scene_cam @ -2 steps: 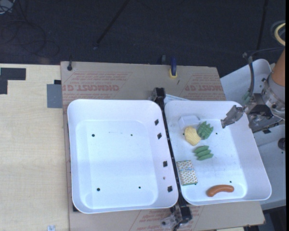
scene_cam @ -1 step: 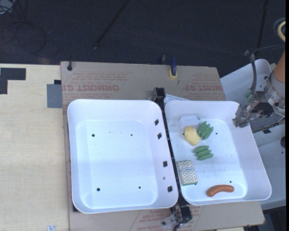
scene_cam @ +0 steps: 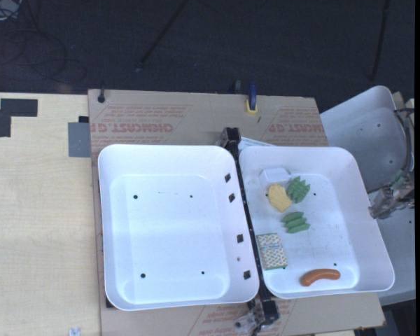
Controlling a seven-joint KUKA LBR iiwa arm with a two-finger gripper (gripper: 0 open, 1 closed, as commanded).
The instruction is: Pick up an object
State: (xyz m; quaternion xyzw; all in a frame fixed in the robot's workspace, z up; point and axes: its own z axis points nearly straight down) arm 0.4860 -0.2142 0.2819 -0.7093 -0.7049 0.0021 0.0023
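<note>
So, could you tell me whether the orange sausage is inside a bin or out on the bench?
Inside: the orange sausage lies flat in the right bin, near its front wall.

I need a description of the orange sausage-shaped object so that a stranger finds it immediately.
Look at the right bin of the two white ones. Near its front edge, apart from the rest, lies the orange sausage-shaped object. It is the only orange, long, curved item; its neighbours are green, yellow or checkered.

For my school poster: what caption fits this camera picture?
Toy foods, including an orange sausage, wait in the right bin.
</note>
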